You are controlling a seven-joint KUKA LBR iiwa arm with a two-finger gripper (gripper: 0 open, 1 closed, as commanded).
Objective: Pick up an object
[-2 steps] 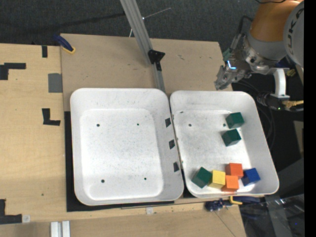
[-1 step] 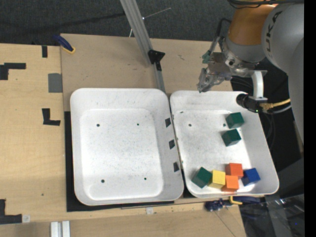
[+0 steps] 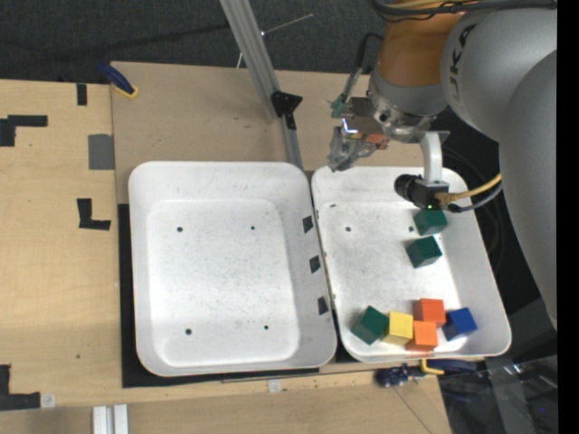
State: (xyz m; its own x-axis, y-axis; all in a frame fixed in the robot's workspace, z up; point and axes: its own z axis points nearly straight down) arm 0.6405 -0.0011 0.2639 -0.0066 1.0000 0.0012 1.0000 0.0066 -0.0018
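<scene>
While the grey arm (image 3: 507,80) with its orange band reaches in from the right, its gripper (image 3: 344,156) hangs over the far left corner of the right bin (image 3: 479,269), close to the rim where the two bins meet. Whether it is open or closed cannot be told from this angle, and no block can be seen in it.

All the blocks lie in the right bin. Two dark green blocks sit toward its far right side: one green block (image 3: 431,221) just below a black fitting on the arm's cable, and a second green block (image 3: 422,251) just nearer the camera, close to the first. Along the near edge lies a tight cluster: a third green block (image 3: 369,325) at the left, a yellow block (image 3: 401,325) touching it, an orange block (image 3: 425,334) beside the yellow one, another orange block (image 3: 431,311) just behind that, and a blue block (image 3: 460,323) at the right end.

On the left stands the left bin (image 3: 145,188), white and speckled, on the wooden tabletop (image 3: 54,269). A slanted metal rail (image 3: 258,52) crosses the far side of the tabletop.
</scene>
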